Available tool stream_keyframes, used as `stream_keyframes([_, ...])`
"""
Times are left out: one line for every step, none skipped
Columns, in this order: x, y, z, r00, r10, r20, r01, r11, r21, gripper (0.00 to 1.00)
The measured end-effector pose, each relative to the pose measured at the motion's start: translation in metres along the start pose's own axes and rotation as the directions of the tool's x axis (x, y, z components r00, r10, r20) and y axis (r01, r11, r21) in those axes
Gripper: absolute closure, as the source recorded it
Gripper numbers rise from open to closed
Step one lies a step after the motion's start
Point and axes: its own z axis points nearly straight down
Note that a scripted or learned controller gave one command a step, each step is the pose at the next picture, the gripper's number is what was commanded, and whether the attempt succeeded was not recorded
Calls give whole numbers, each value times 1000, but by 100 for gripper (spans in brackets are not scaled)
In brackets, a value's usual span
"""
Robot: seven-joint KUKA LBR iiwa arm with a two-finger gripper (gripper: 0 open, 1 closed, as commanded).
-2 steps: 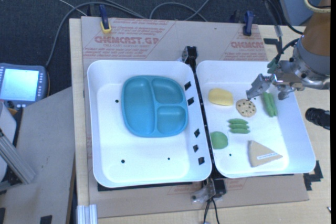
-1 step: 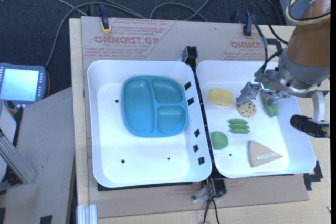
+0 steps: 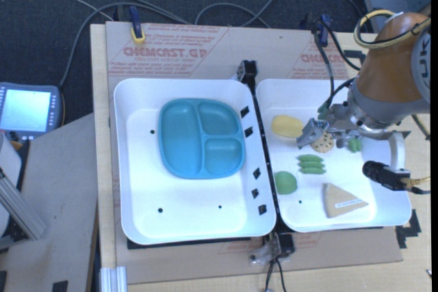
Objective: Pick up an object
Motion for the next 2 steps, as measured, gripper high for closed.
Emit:
stream_keyframes([-3, -10, 56, 1000, 1, -1, -1, 1000, 3, 0])
stream_keyframes([-3, -8, 42, 1000, 1, 0, -1, 1000, -5, 100])
